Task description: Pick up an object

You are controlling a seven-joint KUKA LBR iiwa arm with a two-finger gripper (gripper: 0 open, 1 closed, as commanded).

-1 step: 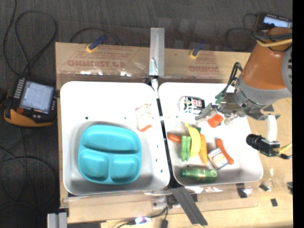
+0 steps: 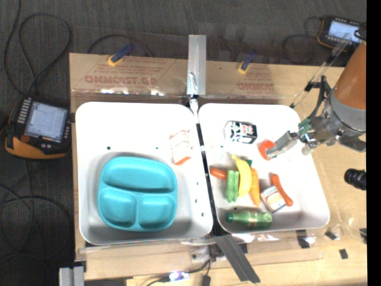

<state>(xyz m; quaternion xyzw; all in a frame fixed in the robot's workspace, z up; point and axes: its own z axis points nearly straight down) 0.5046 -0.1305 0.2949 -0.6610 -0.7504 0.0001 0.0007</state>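
A small red-orange piece [image 2: 267,146] sits pinched at the tip of the gripper [image 2: 271,150], fingers closed on it, lifted over the right bin [image 2: 309,177] above a yellow banana [image 2: 243,174] and green bottle [image 2: 250,218].

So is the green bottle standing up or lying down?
Lying down. The green bottle rests on its side along the near edge of the right bin, just below the banana.
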